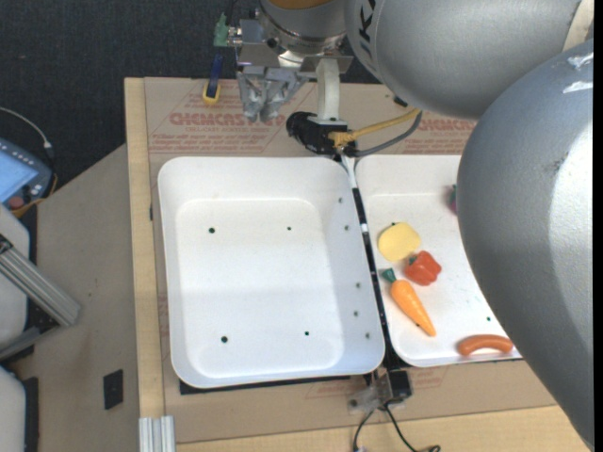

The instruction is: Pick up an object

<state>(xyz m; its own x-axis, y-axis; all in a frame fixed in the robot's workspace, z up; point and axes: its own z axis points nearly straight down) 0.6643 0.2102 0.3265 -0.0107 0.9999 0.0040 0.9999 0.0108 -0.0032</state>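
My gripper (261, 108) hangs above the far edge of the left bin (179, 252), over the cardboard behind it, with nothing between its fingers, which stand close together. The right bin (415, 182) holds a yellow lemon-like piece (399, 241), a red pepper (424, 267), an orange carrot (413, 307) and a red-orange sausage (486, 346). A small dark pink thing (453, 198) peeks out at the arm's edge. All these lie well to the right of and nearer than the gripper.
The big grey arm (509, 111) covers the right bin's far and right parts. A cardboard sheet (151, 121) lies under both bins. A blue and yellow tool (214, 81) lies at the cardboard's far edge, left of the gripper.
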